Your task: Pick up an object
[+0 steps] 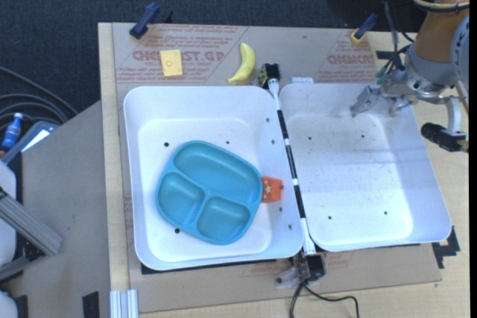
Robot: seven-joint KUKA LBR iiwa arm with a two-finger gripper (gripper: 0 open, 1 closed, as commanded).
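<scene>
Gripper [370,102]: over right bin's [373,227] far edge; whether its claw is apart or together cannot be told.
Blue plate [209,191]: left bin [149,115], near middle.
Orange object [271,190]: touching plate's right rim.

So the bench [223,294] is a tan board with red printed lettering along its far edge. Two shallow white bins sit on it side by side, touching: left bin [149,160] at about 9 o'clock, right bin [402,182] at 3. Up at 12, just behind the left bin, a banana [243,63] lies straight on the board. A yellow sticky note [171,63] sits near it toward 11. Blue clamps grip the far edge, one at 11 [144,20], one at 1 [364,27].
</scene>
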